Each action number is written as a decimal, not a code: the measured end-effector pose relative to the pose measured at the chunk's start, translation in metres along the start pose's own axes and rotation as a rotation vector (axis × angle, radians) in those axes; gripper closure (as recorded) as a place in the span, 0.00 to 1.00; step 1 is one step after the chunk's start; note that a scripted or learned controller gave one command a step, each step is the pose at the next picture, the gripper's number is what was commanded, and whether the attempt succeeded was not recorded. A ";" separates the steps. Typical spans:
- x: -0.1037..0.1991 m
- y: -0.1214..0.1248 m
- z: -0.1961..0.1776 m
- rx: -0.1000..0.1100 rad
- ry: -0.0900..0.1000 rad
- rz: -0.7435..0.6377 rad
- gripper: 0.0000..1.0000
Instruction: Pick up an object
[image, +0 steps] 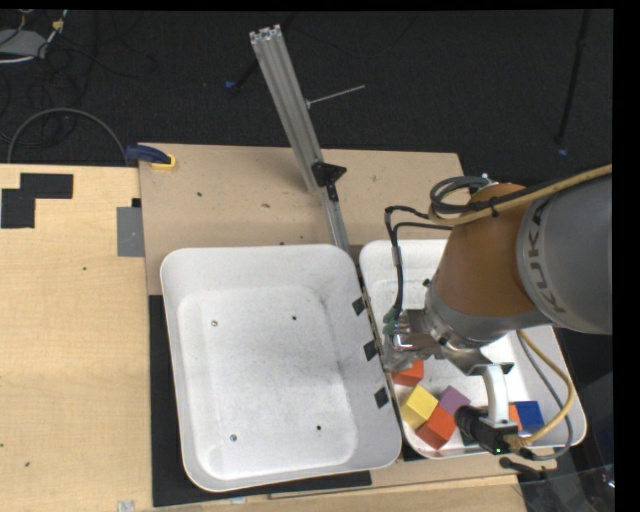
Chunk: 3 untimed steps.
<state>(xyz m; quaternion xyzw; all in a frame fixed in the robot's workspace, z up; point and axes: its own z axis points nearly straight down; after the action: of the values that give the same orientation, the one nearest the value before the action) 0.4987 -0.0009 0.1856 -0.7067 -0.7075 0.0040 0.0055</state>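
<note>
Counter (60, 330): pale wood-grain sheet at nine o'clock, with black rectangular cut-outs near its upper left corner; a browner matte board (250, 195) lies behind the bins.

Clamp (150, 155): small blue and yellow piece at the board's far left corner, toward eleven o'clock.

Left bin (200, 290): shallow white tray with rounded corners, its floor finely speckled and dotted with a few dark marks; sits at centre.

Aluminium rail (290, 100): long ribbed silver bar slanting from twelve o'clock down to the seam between the two bins, with black brackets along the seam.

Right bin (375, 262): matching white tray at four o'clock, largely covered by the arm.

Blocks: a small cluster on the right bin's near floor, at five o'clock. Orange block (407, 375), yellow block (421, 403), purple block (454, 400), red block (437, 427), blue block (526, 414). All are small matte pieces, mostly cube-like. The yellow, purple and red ones lie touching or just beside each other; the blue one lies apart at the right.

Arm (500, 265): smooth grey casing with an orange band, black cables looped over it.

Tool (405, 340): metallic head low over the orange block; its grip state cannot be told.
</note>
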 end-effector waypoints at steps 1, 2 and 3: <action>-0.003 0.002 -0.004 -0.011 -0.002 0.009 0.00; -0.005 0.003 -0.014 -0.011 -0.002 0.017 1.00; -0.005 0.002 -0.013 -0.011 -0.002 0.024 0.00</action>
<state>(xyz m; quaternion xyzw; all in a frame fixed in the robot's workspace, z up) 0.5014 -0.0058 0.1991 -0.7150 -0.6992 0.0010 0.0010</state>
